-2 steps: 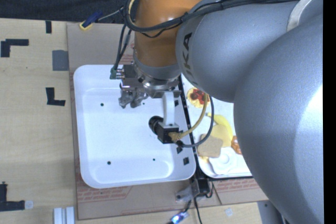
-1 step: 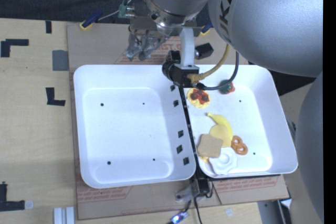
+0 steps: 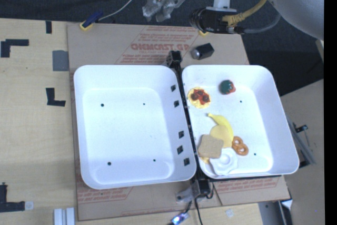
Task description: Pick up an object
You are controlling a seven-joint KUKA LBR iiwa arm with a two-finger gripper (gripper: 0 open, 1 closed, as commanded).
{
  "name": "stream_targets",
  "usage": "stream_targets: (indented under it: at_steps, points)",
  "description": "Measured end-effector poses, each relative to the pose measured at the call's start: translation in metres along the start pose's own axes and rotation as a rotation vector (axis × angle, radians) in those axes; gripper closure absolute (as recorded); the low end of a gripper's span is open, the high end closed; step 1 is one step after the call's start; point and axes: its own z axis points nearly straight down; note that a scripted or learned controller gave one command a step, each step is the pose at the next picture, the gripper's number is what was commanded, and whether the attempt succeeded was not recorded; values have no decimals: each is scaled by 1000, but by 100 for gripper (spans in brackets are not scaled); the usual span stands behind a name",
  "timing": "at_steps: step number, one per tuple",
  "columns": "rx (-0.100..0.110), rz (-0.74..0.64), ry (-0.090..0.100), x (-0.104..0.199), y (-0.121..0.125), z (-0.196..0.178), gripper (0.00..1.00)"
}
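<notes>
The gripper (image 3: pixel 159 9) hung above the bench's far edge, well clear of both bins, its fingers close together with nothing between them. In the right bin (image 3: pixel 274 92) sat the toys (all near its left wall): pizza slice (image 3: pixel 199 96), banana (image 3: pixel 221 125), toast (image 3: pixel 210 147), pretzel (image 3: pixel 239 146), plus a green-and-red ball (image 3: pixel 227 86) toward the far side.

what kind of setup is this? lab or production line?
Most likely a robotics lab test bench: two white bins on cardboard, toy food such as a banana and pretzel in the right one, and the gripper with loose cabling above.
</notes>
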Motion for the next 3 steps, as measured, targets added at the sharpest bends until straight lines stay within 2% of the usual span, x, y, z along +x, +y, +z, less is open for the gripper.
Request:
stream_targets:
  at_steps: [1, 2, 3]
  points:
    - [30, -2, -9, 39, -52, 146, 100]
    - [-1, 0, 3, 38, -48, -8, 100]
    - [30, 2, -12, 36, -72, 231, 100]
